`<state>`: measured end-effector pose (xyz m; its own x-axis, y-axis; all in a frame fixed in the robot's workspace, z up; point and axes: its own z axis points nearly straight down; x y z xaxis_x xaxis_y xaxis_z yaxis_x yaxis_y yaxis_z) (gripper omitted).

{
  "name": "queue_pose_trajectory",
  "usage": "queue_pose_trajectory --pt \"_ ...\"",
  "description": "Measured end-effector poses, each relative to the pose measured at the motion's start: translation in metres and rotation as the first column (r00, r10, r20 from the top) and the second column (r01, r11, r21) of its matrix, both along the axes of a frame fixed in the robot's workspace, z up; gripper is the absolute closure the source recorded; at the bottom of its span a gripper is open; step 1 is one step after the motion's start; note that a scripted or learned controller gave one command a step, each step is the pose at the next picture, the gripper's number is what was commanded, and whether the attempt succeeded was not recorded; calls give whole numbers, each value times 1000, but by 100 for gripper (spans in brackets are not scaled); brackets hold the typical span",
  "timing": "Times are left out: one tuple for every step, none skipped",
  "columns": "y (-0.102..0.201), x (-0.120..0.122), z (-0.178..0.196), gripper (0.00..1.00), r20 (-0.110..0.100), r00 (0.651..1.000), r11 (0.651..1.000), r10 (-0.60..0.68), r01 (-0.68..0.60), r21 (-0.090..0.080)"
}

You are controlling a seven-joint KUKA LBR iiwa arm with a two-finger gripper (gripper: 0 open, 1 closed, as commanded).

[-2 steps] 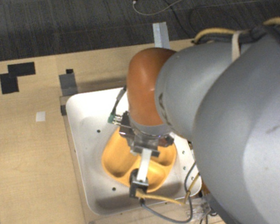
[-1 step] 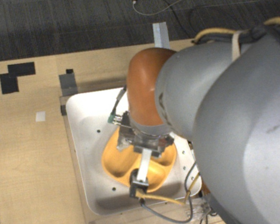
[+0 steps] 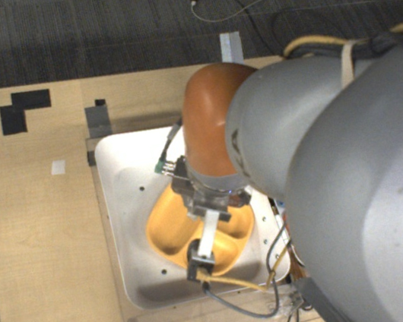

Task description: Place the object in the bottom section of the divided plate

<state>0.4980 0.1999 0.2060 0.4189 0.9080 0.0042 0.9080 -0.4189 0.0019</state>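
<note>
A yellow divided plate (image 3: 169, 230) lies in the middle of the left white bin (image 3: 122, 201). Its left section and a lower right section show, with a ridge between them. My gripper (image 3: 210, 202) hangs straight down over the plate's centre, just under the orange wrist band (image 3: 210, 128). The wrist hides the gripper's tips and the plate's upper right part. I see no loose object on the visible parts of the plate or on the bin floor around it.
The big grey arm link (image 3: 360, 182) covers the right half of the view and whatever lies beneath it. Grey brackets (image 3: 98, 120) stand at the bin's corners. Black markers (image 3: 23, 111) sit on the wooden bench at upper left.
</note>
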Motion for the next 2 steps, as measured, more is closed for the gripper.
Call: queue_pose_trajectory --pt "0 0 0 0 0 1000 1000 0 0 0" --pt "0 0 0 0 0 1000 1000 0 0 0"
